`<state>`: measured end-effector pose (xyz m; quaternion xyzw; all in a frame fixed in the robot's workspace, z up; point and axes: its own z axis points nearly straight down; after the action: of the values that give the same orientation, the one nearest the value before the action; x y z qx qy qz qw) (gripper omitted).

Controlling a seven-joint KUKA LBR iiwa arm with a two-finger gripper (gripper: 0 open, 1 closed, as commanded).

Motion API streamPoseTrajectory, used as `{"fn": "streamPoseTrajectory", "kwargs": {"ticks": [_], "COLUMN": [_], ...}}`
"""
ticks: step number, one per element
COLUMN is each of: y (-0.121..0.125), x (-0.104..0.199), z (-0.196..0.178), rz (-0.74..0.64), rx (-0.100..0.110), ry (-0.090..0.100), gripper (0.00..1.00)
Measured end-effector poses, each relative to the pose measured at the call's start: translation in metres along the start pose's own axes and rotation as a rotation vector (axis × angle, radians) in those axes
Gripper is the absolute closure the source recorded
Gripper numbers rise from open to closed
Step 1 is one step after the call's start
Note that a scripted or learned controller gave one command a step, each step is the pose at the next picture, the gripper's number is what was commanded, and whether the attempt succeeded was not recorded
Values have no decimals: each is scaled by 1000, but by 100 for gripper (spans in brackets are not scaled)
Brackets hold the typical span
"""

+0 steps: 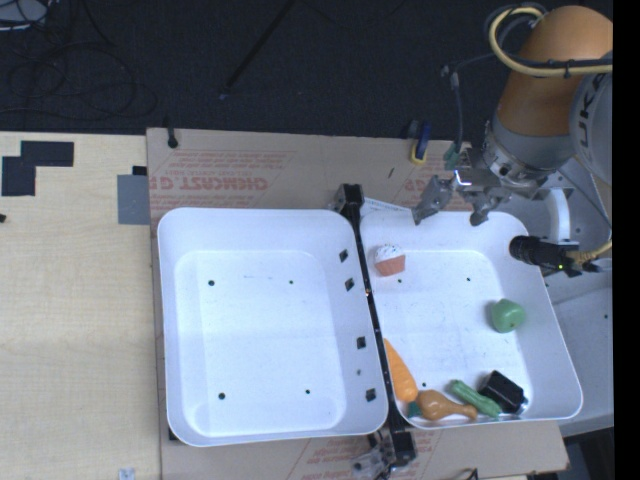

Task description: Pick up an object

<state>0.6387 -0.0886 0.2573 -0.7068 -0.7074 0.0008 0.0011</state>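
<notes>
Progress: nothing is picked up yet. Judged from the layout, the whole grasp is left to do: choose a target, descend, close, lift.

Left to right. The left bin [258,333] has bare white walls and floor. A black divider strip [365,313] runs between the two bins.

The right bin [455,268] holds all the candidate items. Nearest the divider, at the far end, sits a small cupcake [390,260], pink base with a white top, upright and well apart from everything else. At the near end, an orange carrot [400,371] lies along the divider side. Just beside it is a tan, drumstick-like piece [443,405], then a green pod-shaped piece [474,398] touching or overlapping it, then a black block [503,390] near the corner. A green round fruit [507,315] sits alone by the right wall.

The gripper [456,200] hangs above the far rim of the right bin, fingers spread apart with nothing between them.

Judgement: the cupcake is the closest item to the gripper and stands clear of neighbours, so it looks the easiest target. The near-corner cluster is crowded and a grasp there risks catching two items.
</notes>
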Motion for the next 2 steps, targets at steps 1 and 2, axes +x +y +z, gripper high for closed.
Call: {"fn": "streamPoseTrajectory", "kwargs": {"ticks": [1, 2], "y": [-19, -39], "x": [10, -50], "z": [162, 171], "rz": [0, 4], "rx": [16, 4], "ry": [2, -2], "gripper": [0, 0]}}
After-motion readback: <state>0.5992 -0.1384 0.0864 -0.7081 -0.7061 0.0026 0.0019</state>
